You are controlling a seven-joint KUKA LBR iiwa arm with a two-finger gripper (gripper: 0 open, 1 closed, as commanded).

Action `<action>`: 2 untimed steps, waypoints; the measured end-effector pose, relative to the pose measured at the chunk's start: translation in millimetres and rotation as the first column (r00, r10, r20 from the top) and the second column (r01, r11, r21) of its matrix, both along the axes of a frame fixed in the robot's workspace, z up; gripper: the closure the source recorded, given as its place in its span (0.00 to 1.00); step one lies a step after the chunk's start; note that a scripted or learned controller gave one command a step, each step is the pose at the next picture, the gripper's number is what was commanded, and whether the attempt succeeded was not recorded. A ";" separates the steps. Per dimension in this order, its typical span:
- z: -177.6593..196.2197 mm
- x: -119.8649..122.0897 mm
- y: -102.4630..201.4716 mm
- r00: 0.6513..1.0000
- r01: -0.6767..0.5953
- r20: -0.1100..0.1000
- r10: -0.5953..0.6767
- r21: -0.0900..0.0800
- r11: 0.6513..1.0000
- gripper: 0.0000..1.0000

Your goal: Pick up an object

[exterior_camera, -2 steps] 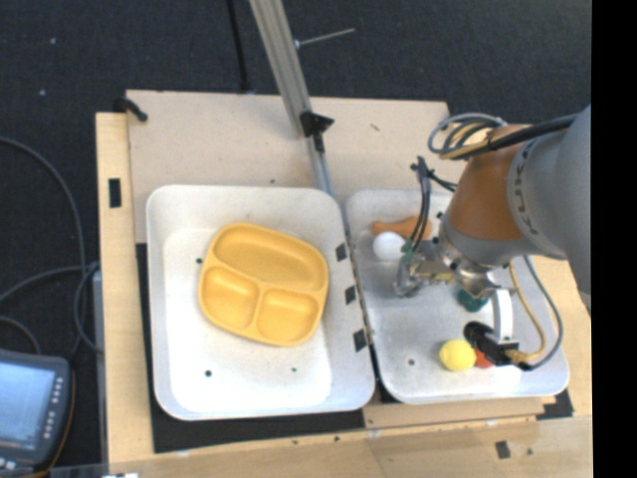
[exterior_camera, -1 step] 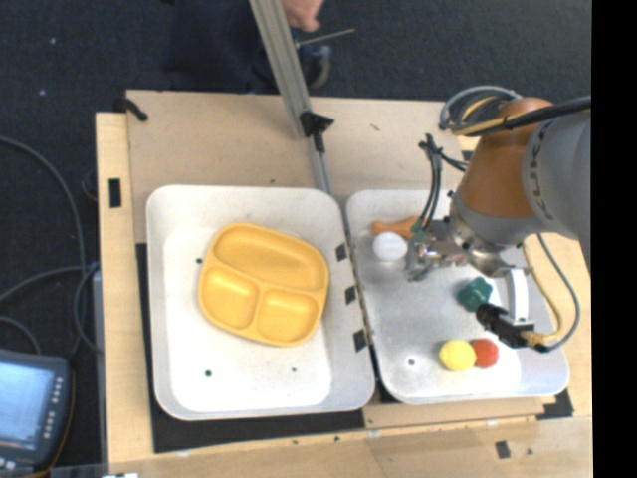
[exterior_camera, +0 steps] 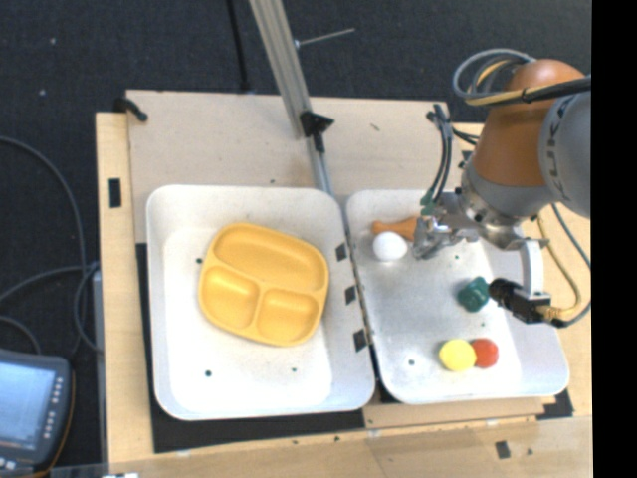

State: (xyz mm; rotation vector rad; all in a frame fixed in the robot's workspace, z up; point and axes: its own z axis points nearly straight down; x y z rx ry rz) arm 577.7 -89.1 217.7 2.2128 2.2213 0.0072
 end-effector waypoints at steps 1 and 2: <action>55.3 1.1 -11.6 1.000 -0.001 0.000 0.001 -0.001 1.000 1.00; 83.9 2.1 -12.7 1.000 -0.001 -0.003 0.001 0.000 1.000 1.00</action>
